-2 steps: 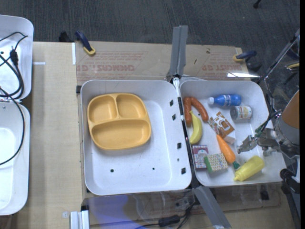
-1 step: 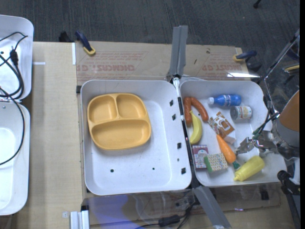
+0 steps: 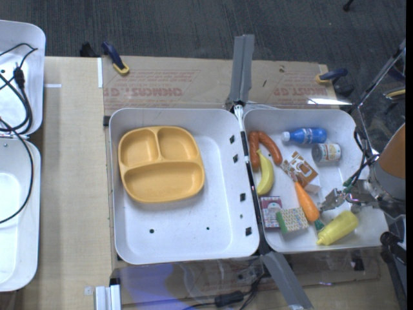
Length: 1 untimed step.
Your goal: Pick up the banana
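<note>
1. Nearest you, along the front wall of the right bin (image 3: 361, 243), you see a yellow squeeze bottle (image 3: 337, 228) lying on its side, a patterned sponge-like block (image 3: 292, 219) and a small dark red packet (image 3: 270, 206).
2. Just above the bottle, the gripper (image 3: 333, 199) hangs over the right part of that bin, reaching in from the right. Its metal fingers (image 3: 330, 199) look spread a little with nothing between them, so you can read it as open and holding nothing.
3. An orange carrot (image 3: 307, 202) lies tilted just left of the gripper, near its tips; whether they touch you cannot tell.
4. The banana (image 3: 264, 174) lies lengthwise against the left wall of the right bin, well apart from the gripper. A red-orange sausage-shaped toy (image 3: 264, 146) curves around its upper end.
5. Between banana and gripper sits a brown-and-white snack packet (image 3: 300, 168).
6. Farther back you find a small tin can (image 3: 326, 152) and, behind it, a blue bottle (image 3: 305, 135) on its side.
7. In the left bin (image 3: 174, 241), a yellow divided plate (image 3: 161, 163) rests in the upper left part.
</note>
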Tool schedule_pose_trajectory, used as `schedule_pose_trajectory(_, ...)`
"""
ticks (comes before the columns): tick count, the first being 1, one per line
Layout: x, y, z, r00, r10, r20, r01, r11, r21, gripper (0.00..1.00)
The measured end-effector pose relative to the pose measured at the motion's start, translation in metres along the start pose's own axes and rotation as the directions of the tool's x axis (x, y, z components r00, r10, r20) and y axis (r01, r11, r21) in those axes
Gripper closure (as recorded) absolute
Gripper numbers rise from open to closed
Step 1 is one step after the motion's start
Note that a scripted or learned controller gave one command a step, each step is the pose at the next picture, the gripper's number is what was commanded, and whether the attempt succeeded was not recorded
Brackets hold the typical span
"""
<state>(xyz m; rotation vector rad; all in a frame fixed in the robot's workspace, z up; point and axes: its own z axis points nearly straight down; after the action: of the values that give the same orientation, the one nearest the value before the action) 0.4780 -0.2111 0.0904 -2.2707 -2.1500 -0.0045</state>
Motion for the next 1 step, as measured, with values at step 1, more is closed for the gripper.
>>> schedule_pose_trajectory(1, -0.0019, 0.0007, -0.0089, 1.0, 0.002, 0.006, -0.002, 1.0, -0.004, 1.0)
